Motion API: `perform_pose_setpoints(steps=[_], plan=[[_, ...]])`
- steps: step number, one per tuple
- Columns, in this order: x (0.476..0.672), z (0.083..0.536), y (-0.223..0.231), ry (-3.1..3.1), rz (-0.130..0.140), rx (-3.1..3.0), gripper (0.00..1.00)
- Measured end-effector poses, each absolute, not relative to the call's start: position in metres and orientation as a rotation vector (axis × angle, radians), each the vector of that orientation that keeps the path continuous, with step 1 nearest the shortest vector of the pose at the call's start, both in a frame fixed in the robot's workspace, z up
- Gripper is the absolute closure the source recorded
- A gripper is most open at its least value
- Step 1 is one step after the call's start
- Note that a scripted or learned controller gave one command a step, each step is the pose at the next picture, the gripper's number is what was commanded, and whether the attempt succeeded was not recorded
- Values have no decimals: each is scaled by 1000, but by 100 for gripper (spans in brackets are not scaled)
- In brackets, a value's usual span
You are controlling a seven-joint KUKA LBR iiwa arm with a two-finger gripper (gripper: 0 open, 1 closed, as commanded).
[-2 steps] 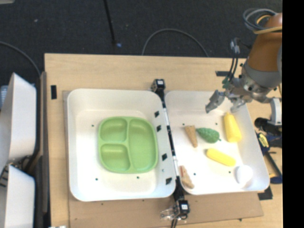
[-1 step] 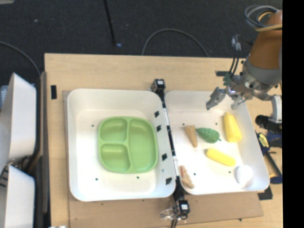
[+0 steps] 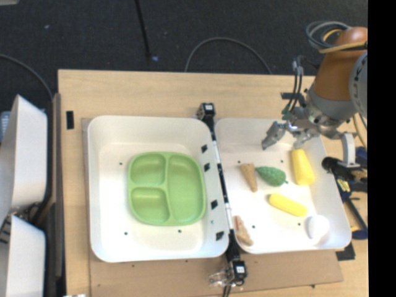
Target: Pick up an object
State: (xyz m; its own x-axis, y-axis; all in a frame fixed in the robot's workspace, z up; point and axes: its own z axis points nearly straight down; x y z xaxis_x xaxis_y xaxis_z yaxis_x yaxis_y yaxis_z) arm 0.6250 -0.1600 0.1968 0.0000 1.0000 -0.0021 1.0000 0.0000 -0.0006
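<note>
We saw a yellow block (image 3: 302,166), yellow cylinder (image 3: 288,205), green lump (image 3: 271,175) and cone (image 3: 249,176) in the right bin (image 3: 247,240).

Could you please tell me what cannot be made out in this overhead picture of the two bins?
- Gripper: too small and blurred in the camera view to judge how the fingers stand.
- Small tan object in the right bin's near-left corner: too blurred to identify.
- White object: blends into the white bin, so its shape stays unclear.

Arm (image 3: 339,73) cut off at right edge; small tan item (image 3: 242,231) at right bin's (image 3: 247,141) corner too small to identify.
</note>
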Motion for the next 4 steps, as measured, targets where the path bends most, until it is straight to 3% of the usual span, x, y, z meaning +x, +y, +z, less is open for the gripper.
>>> perform_pose_setpoints(steps=[2,3,4], plan=[[623,100,-155,2217,-3,2224,0],[625,113,-156,2212,2,2223,100],[617,166,-162,2217,4,2219,100]])
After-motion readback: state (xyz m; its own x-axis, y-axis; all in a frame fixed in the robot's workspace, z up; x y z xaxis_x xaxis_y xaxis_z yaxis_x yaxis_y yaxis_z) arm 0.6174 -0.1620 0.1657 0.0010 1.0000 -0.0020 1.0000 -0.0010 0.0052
